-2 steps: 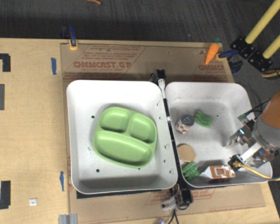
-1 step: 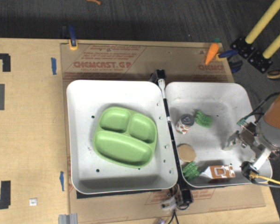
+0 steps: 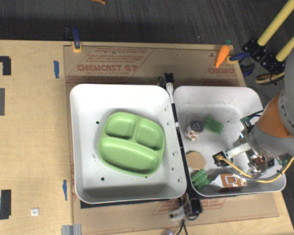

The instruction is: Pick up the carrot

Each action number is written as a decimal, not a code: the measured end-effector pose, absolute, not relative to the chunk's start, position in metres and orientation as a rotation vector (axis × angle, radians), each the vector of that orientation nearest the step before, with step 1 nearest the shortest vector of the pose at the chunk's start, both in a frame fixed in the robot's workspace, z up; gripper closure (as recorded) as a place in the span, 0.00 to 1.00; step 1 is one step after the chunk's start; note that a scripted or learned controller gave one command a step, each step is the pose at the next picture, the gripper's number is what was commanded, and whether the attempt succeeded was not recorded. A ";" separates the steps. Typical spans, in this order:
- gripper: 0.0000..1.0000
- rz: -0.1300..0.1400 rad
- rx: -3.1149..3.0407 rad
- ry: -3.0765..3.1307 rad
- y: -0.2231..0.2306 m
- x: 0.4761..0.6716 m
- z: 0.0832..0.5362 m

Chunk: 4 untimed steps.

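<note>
While the arm hung over the right bin (image 3: 250,94), its claw (image 3: 252,161) sat low near that bin's front right corner; whether it was clenched or released could not be told. Nearest items: green toy (image 3: 201,178), tan disc (image 3: 196,159), flat orange-and-white packet (image 3: 232,181). Mid-bin: small can (image 3: 193,129), second green piece (image 3: 214,126). Left bin (image 3: 88,131): green divided plate (image 3: 132,142). Farthest: carrot (image 3: 222,56), lying on the surface (image 3: 29,131) behind the right bin, well apart from the claw. Judged light, rigid, smooth plastic; best taken across its thicker orange middle.
</note>
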State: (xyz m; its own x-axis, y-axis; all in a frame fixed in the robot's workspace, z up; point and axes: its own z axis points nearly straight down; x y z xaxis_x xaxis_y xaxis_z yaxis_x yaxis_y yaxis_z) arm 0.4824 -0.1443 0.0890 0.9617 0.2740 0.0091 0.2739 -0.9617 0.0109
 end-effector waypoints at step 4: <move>1.00 -0.001 3.054 0.739 -0.158 0.510 0.214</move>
